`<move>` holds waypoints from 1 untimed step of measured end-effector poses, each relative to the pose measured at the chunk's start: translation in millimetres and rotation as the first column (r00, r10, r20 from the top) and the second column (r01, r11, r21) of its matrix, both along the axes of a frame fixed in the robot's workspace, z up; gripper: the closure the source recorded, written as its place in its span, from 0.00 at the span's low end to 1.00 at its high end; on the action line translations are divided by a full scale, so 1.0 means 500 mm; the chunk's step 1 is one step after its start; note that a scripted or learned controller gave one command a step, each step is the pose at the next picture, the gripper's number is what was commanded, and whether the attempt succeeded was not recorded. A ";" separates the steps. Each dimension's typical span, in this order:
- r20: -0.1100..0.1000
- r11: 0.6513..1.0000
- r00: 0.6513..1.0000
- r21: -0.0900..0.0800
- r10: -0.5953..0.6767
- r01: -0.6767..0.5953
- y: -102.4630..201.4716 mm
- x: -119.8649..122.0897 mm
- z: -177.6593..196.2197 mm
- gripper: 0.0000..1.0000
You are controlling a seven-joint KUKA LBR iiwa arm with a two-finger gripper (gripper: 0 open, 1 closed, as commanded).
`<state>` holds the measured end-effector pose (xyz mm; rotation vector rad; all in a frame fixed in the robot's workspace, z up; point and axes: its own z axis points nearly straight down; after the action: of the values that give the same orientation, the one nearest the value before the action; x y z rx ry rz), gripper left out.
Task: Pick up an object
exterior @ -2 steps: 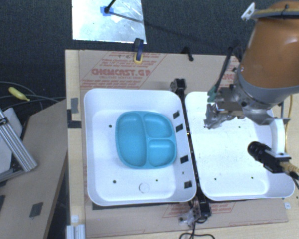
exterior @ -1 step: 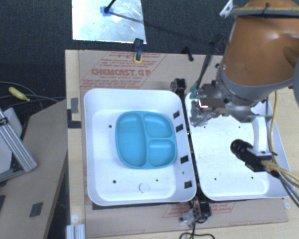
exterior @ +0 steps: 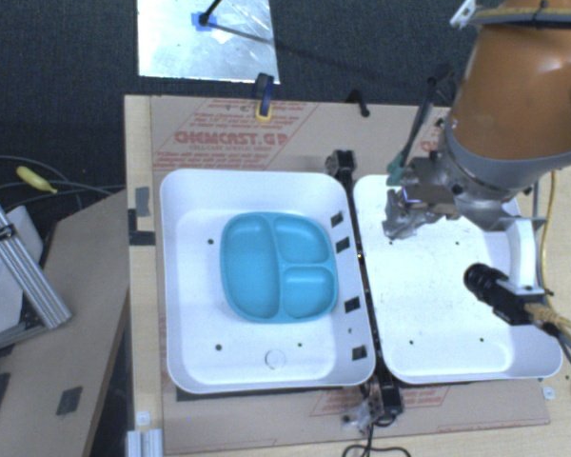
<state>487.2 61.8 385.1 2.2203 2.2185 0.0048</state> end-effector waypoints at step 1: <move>0.001 1.000 1.000 0.003 0.011 -0.011 0.145 -0.001 0.069 1.00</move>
<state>486.5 134.1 419.5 2.2092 2.2322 0.0095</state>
